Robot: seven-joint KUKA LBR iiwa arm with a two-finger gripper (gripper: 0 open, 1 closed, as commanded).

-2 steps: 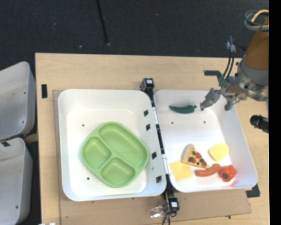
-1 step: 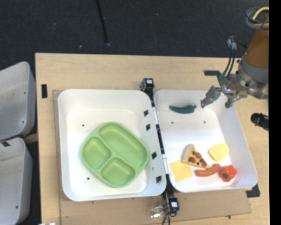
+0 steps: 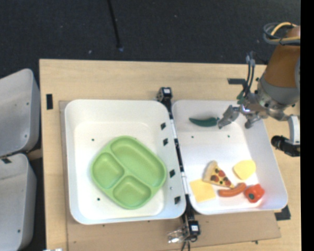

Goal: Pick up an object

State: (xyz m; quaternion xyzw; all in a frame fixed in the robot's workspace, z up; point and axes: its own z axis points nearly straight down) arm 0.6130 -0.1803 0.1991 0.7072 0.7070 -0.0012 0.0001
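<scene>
You see the gripper (image 3: 237,117) at two o'clock over the right bin (image 3: 267,140), fingers spread, holding nothing. A green pepper (image 3: 203,121) lies just beside it. Toy food clusters at five o'clock. A green tray (image 3: 128,171) fills the left bin (image 3: 73,140).

Dark speckled floor (image 3: 172,20) behind a wooden bench (image 3: 120,80) — white chairs (image 3: 10,119) at left.
</scene>
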